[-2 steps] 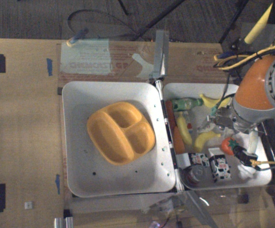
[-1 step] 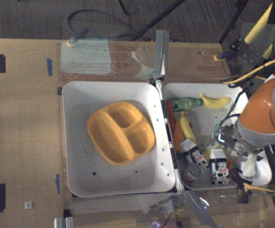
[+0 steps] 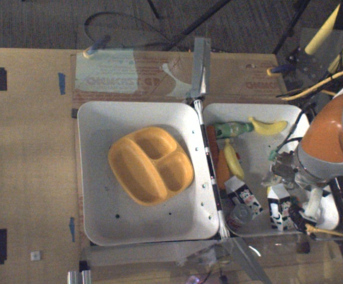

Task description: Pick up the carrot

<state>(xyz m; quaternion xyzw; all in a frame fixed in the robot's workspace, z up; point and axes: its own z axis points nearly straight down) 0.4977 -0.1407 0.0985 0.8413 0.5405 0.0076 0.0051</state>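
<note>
Nearest the camera, along the front of the right bin (image 3: 260, 109), two small milk cartons stand close together: one (image 3: 244, 195) at about seven o'clock in the bin, the other (image 3: 279, 209) at six, with a dull round can (image 3: 240, 213) just beside the first. They look dumped there rather than arranged, a loose clutter for a sorting trial.

The arm (image 3: 331, 141) comes in from three o'clock, its orange band bulking over the bin's right side, wrist bent downward. The pincer (image 3: 285, 171) hangs near the bin's middle, above the cartons; I cannot tell how it is set from here, and nothing shows in its grip.

The carrot (image 3: 218, 158) lies lengthwise against the bin's left wall, at nine o'clock, well left of the pincer. A banana (image 3: 233, 161) lies just beside it, which I'd judge will crowd any grasp. Farther back, a green bottle (image 3: 231, 129) lies at eleven o'clock and a second banana (image 3: 268, 125) at twelve.

The left bin (image 3: 94, 176) holds an orange divided plate (image 3: 151, 164), on the table (image 3: 29, 158).
</note>
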